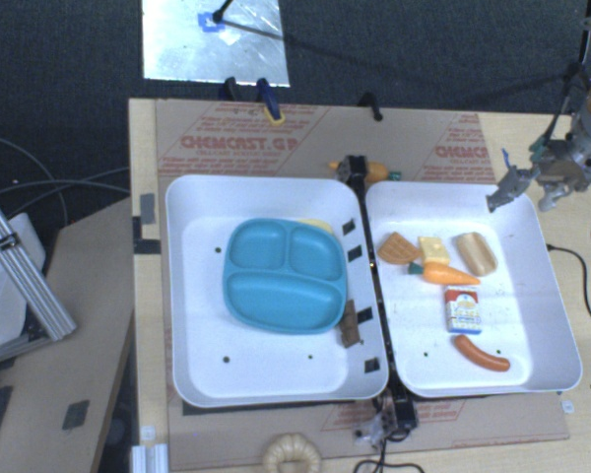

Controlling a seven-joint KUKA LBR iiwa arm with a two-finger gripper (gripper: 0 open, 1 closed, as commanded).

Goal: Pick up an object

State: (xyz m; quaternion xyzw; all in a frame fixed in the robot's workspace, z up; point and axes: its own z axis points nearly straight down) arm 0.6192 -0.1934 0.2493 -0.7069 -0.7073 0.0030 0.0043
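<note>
We see two white bins side by side on the desk (pixel 443 131). The left bin (pixel 202 363) holds a blue compartment plate (pixel 281 274) w/ three sections, sitting roughly mid-bin; a bit of something yellow peeks out at the plate's far-right edge, too hidden to ID. A small brown item (pixel 351 326) lies just beside the plate's near-right corner, close to the bin wall.

The right bin (pixel 542 363) carries the toy food, clustered in the far-to-mid part: a brown waffle-ish piece (pixel 398 249) on the left, a pale yellow block (pixel 433 249) just right of it, a bread roll (pixel 477 253) further right. An orange carrot (pixel 451 276) lies just near of the yellow block, touching or nearly so. A small red-and-white carton (pixel 462 312) sits near of the carrot, and a sausage (pixel 482 354) lies nearest, angled, just beside the carton.

The gripper (pixel 528 190) is at the far-right corner of the right bin, above the rim area, well apart from all the food items. Its two fingers look spread apart w/ nothing between them. The arm comes in from the right edge.

Beyond the bins, an orange-yellow item (pixel 374 172) rests at the far end of the seam between the bins.
</note>
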